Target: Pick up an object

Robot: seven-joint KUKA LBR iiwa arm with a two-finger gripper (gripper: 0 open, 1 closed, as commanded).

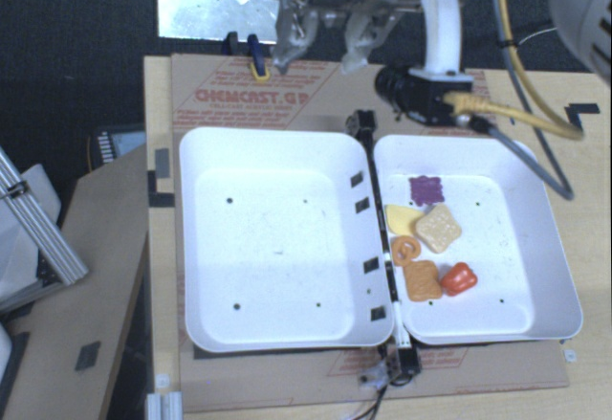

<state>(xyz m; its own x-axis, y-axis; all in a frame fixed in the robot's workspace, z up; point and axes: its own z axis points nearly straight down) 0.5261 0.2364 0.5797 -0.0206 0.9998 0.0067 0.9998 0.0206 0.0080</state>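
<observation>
My gripper (320, 43): it hangs out past the far left corner of the right bin (550, 246), beyond that bin's back rim and above the cardboard.
My fingers (288, 37): they are spread wide apart, pointing down, with nothing between them.
Right bin: a shallow white tray that holds all six small pieces, gathered in its left half.
Purple square (426, 188): it lies flat, the piece nearest the right bin's back wall, apart from the others.
Yellow piece (401, 217): it sits close against the right bin's left wall, towards the front from the purple square, and partly tucked under the tan cracker.
Tan cracker (441, 229): a speckled square about midway between the right bin's back and front walls, touching the yellow piece.
Orange ring (405, 249): it is small and curled, near the right bin's left wall, just in front of the yellow piece.
Orange block (422, 280): it is just in front of the ring, nearer the right bin's front wall.
Red pepper (459, 278): it sits just beside the orange block, on the side towards the right bin's centre; I cannot tell whether the two touch.
Left bin (277, 246): it is joined to the right bin's left wall by a black hinge strip (368, 208).
Cardboard sheet (249, 95): brown with red lettering, it lies under the right bin and reaches past its back rim.
Tabletop (593, 208): pale wood showing outside the right bin's right wall.
</observation>
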